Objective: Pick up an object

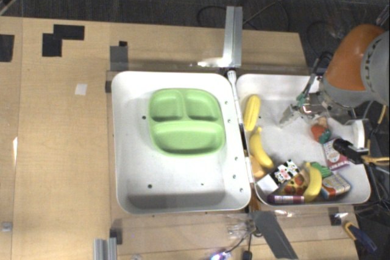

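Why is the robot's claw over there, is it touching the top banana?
Apart. The camera view shows bare white bin floor between the gripper and the upper banana, which lies against the right bin's left wall.

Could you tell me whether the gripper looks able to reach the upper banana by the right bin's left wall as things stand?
Probably yes. The gripper hangs over bare floor of the right bin, and nothing lies between it and the upper banana. The banana rests close to the bin's left wall, which may crowd one finger.

Two yellow plastic bananas [251,112] [261,151] lie along the right white bin's [274,85] left wall; a third banana [314,182] lies among small toys [292,179].
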### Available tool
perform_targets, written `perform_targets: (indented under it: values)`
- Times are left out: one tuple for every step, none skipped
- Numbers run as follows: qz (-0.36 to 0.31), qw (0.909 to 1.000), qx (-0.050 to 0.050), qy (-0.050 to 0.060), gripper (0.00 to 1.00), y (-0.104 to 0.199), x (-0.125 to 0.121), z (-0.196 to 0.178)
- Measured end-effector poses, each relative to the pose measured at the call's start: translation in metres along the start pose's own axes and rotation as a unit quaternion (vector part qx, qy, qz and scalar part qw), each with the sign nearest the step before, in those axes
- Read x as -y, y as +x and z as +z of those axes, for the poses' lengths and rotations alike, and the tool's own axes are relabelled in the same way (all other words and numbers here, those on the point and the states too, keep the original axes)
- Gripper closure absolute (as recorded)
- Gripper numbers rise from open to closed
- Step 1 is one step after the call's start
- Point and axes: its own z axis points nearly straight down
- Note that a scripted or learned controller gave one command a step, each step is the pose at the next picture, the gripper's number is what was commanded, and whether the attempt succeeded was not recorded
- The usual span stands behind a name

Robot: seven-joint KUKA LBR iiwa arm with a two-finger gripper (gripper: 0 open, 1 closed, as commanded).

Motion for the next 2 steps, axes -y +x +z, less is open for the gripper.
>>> perform_targets:
  values:
    - [-0.097, 0.9953, 0.0, 0.0, 0.0, -0.01, -0.062, 0.005]
    - [-0.128, 0.9917, 0.004, -0.002, 0.0, 0.062, -0.065, 0.003]
